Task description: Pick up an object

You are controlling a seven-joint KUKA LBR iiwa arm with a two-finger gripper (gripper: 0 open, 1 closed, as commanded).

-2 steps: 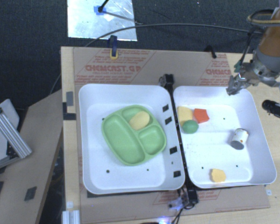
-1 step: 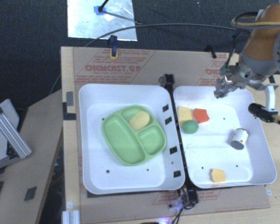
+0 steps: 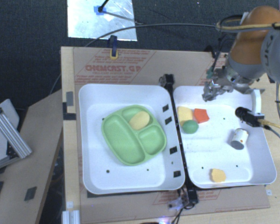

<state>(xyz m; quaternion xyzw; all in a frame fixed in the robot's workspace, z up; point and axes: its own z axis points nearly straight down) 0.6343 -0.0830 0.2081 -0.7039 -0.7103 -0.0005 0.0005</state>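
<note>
Across the right bin (image 3: 259, 164) from our gripper (image 3: 209, 96), which hangs over the bin's far-left corner on a bent grey arm (image 3: 252, 50), lie small, light, probably stiff pieces. Nearest the gripper sit a yellow block (image 3: 185, 113), an orange wedge (image 3: 201, 115) and a green ball (image 3: 190, 126); we judge the block's flat sides easiest to pinch, the ball liable to roll. Whether our gripper stands wide or narrow, we cannot tell.

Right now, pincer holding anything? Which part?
Nothing held. The pincer hovers over the right bin's far edge, with no object between its fingers.
</note>
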